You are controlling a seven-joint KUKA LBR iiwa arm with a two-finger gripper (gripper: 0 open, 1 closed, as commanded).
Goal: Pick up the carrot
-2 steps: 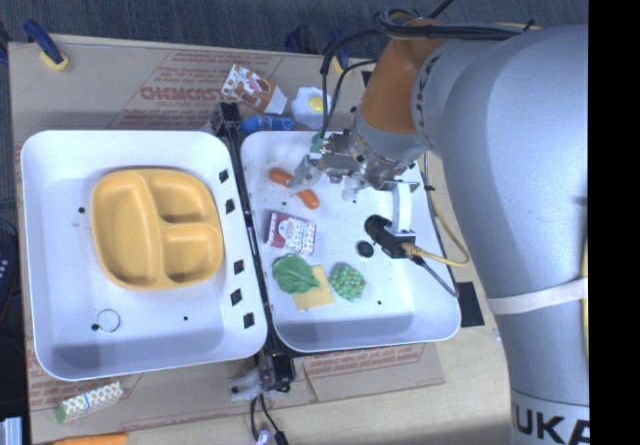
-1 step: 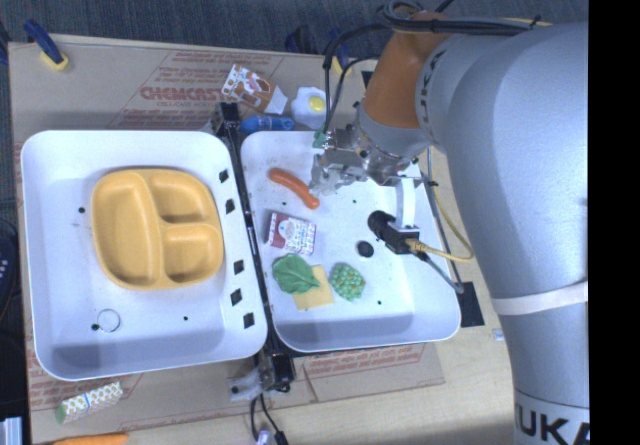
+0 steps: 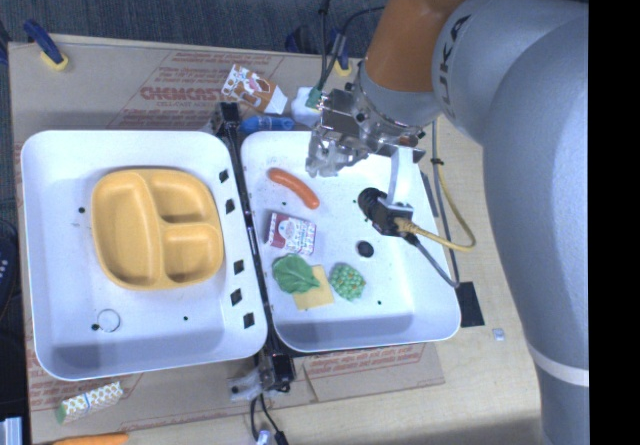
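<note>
A: Where's the carrot (image 3: 293, 188) sitting?

B: In the right bin (image 3: 430, 318), toward its far edge and a little nearer the divider between the two bins than the bin's middle. It lies flat on the white floor, running slantwise, with a small red-and-white packet (image 3: 290, 232) just on the near side of it.

A: And the claw (image 3: 325, 159)?

B: It hangs above the far edge of the same bin, just beside the carrot's upper end, on the side away from the divider. Whether it is spread or closed I cannot tell; the metal there is a blur. Nothing shows between its tips, so I'd judge the carrot not yet taken.

A: How should the pick go?

B: I'd shift slightly toward the divider and the near edge to centre over the carrot's middle, turn the wrist so the tips straddle its narrow width, then descend straight. Keep clear of the packet.
</note>
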